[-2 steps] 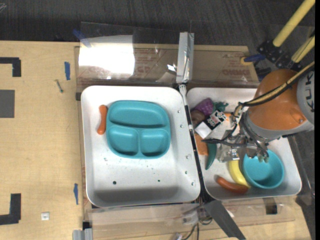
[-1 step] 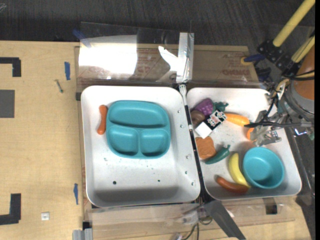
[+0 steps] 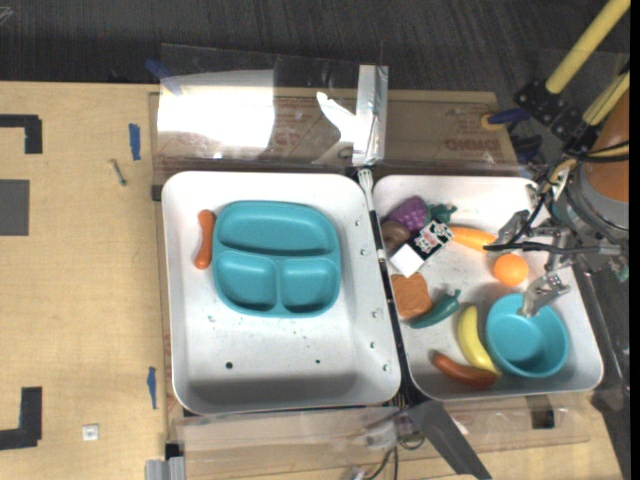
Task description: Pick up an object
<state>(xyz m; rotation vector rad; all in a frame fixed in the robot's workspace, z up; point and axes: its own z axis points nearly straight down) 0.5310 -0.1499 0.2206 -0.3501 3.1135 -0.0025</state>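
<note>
My gripper (image 3: pixel 530 259) reaches into the right bin (image 3: pixel 590 363) from the right and stands open. One fingertip (image 3: pixel 515 227) is toward the back and the other (image 3: pixel 546 290) is over the rim of a teal bowl (image 3: pixel 527 341). An orange ball (image 3: pixel 509 269) lies at the left of the gap between them, and nothing is clamped. Close by lie a carrot (image 3: pixel 468 236), a yellow banana (image 3: pixel 471 336) and a red sausage (image 3: pixel 461 368).
The right bin also holds purple grapes (image 3: pixel 408 212), a black-and-white carton (image 3: pixel 421 246), a brown piece (image 3: pixel 409 292) and a green piece (image 3: pixel 437 311). In the left bin (image 3: pixel 190 358) sit a teal divided plate (image 3: pixel 275 256) and an orange sausage (image 3: pixel 204 238). Yellow poles (image 3: pixel 597 28) rise at the back right.
</note>
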